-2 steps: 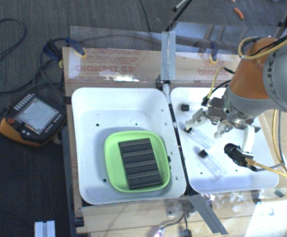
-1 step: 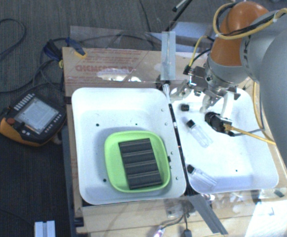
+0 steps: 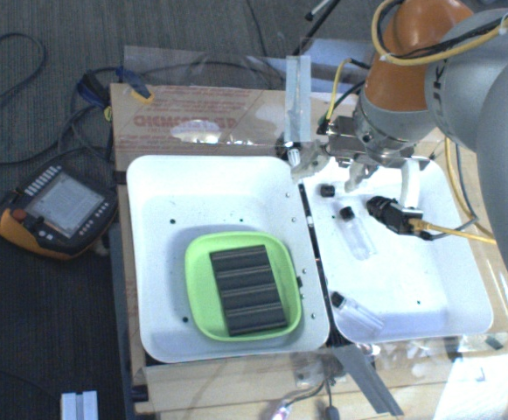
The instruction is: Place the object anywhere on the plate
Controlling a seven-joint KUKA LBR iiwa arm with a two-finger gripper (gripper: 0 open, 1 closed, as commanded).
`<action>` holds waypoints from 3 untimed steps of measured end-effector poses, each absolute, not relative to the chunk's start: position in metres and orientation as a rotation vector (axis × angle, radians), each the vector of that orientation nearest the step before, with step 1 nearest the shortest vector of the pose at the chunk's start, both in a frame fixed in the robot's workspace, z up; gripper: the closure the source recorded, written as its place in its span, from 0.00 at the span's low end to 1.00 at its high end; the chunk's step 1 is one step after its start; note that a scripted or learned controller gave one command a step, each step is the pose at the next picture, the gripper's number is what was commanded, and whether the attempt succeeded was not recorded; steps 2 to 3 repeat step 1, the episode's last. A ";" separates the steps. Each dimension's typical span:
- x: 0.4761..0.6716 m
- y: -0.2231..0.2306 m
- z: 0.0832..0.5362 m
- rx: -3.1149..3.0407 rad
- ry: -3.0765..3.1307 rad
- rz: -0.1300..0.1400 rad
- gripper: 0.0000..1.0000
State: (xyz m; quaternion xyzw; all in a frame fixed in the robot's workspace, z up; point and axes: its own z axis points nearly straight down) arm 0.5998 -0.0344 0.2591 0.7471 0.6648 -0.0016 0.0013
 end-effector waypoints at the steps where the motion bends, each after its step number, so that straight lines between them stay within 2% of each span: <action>1: 0.572 -0.022 0.289 2.086 2.348 -0.004 0.00; 3: 0.572 -0.022 0.289 2.086 2.348 -0.004 0.00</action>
